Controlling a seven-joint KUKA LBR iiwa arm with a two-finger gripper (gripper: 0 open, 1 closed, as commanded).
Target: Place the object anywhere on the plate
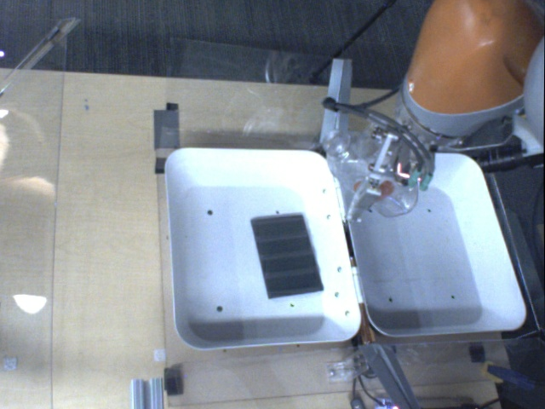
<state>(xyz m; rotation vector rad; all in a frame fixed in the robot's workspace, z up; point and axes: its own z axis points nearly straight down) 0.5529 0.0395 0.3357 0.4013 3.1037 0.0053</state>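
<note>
A dark ribbed rectangular plate [287, 255] lies flat in the middle of the left white bin [196, 186], turned slightly off square. My gripper [372, 190] hangs below the grey and orange arm [464, 49], over the top left corner of the right bin [477, 254], close to the wall between the two bins. A small reddish spot [387, 187] shows at the gripper, too small and blurred to identify. The plate is to the left of and nearer than the gripper, with nothing on its surface.
The two bins meet along a narrow seam [351, 254]. A grey upright bracket [339, 100] stands behind the bins near the gripper. Black clamps [168, 130] sit at the left bin's far corner. Wooden bench top [85, 228] stretches to the left.
</note>
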